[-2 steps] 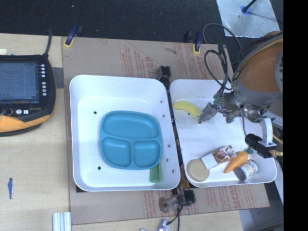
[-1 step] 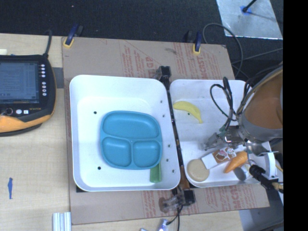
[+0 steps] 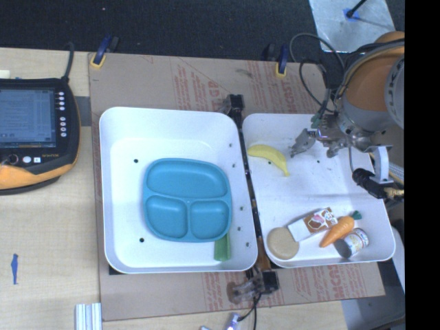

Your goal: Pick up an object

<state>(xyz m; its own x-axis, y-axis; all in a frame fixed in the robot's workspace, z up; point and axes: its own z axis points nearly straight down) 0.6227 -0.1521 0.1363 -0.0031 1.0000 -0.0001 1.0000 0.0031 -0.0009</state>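
Observation:
The right bin (image 3: 385, 253) holds a yellow banana (image 3: 269, 158) at its upper left. Along its front lie a tan round disc (image 3: 282, 243), a white and brown packet (image 3: 313, 223), an orange carrot (image 3: 337, 231) and a small grey can (image 3: 352, 243). My gripper (image 3: 316, 146) hangs over the bin's back part, to the right of the banana and apart from it. It is open, with nothing between its fingers.
The left bin (image 3: 113, 184) carries a blue divided plate (image 3: 187, 199) and a green piece (image 3: 222, 248) at its front right corner. A tablet pendant (image 3: 31, 126) lies on the bench at the far left. Cables loop behind the arm.

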